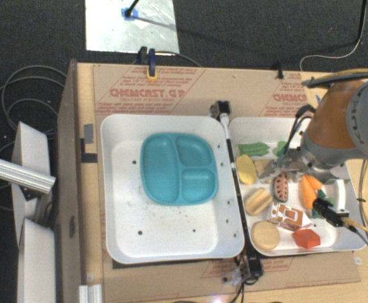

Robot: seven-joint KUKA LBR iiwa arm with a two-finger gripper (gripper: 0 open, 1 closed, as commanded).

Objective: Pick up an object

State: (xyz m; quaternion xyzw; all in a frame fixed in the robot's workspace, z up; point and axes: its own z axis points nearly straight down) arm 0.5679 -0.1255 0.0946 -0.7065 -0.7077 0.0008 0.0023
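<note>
arm: I see the grey arm [341, 122] coming in from the right, orange band up top, its bulk hanging over the back of the right bin [354, 248] because that is where all the pickable stuff sits.
gripper: I put the gripper [283, 165] low in the right bin, near its middle; the wrist covers the tip, so I cannot tell whether it is released or clenched, and I see nothing between it that I would call held.
nearest object: a watermelon slice [280, 187] lies just below the gripper, flat on the bin floor, my best guess for the target (a judgement, not seen).
left of gripper: a yellow piece [245, 168] lies near the bin's dividing wall, with a green leafy piece [254, 148] just above it, both loose and apart from the gripper.
right of gripper: an orange carrot-like piece [309, 191] lies beside the wrist, partly under it.
below gripper: a tan bread roll [257, 201], a small printed box [287, 215], a round tan cookie [265, 235] and a red block [307, 238] crowd the near end, touching or nearly so, which makes a clean grasp there harder.
far left of gripper: the left bin [124, 232] holds a teal divided plate [178, 168], well apart, likely just the drop side.
task state: not yet done, I judge; every object rests on the bin floor.
</note>
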